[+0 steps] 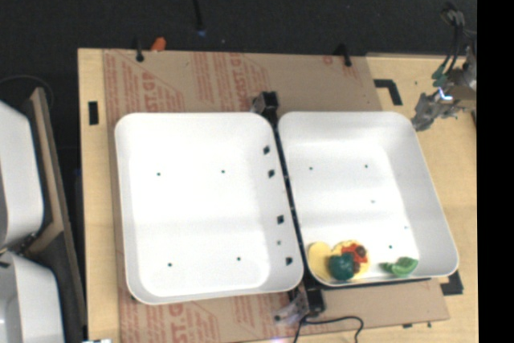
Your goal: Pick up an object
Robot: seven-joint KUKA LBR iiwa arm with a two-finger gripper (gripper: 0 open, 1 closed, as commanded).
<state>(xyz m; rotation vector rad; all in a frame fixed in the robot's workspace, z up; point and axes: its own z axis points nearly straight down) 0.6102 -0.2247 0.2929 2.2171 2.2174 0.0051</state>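
Gripper [428, 110] poised at the far right, just beyond the far right corner of the right bin [401, 173] — finger state impossible to tell at this size and angle. Clustered in that bin's near edge: yellow object [321, 257] with a teal ball [342, 268] and a red-and-yellow toy [354, 251] touching it, green piece [399, 266] just to the right. Left bin [132, 197] alongside, touching at the middle seam.
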